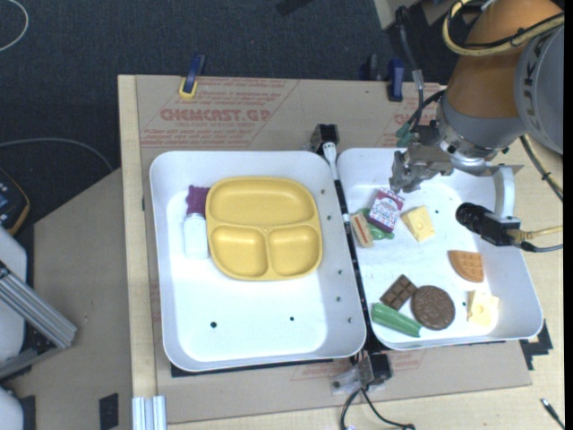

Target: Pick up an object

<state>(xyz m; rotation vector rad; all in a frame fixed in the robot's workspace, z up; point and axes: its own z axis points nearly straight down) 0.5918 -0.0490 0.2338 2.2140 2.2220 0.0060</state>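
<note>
Right of centre in the frame, the gripper (405, 179) hangs just above the pink packet (386, 211) in the right bin (528, 305); whether it grips is unclear, and crowding food pieces risk a missed or glancing grab

The right bin (515, 321) holds a small purple-and-white packet (386, 211), tilted, near the bin's upper left, directly below the gripper (405, 179); whether they touch cannot be told. Beside the packet lie a hot-dog-like piece (361, 230) to its left and a pale yellow cheese wedge (418, 224) to its right. Lower in the bin lie an orange waffle piece (466, 265), a chocolate bar (397, 291), a round brown cookie (433, 306), a green pod (395, 320) and a pale yellow block (483, 309).
</note>
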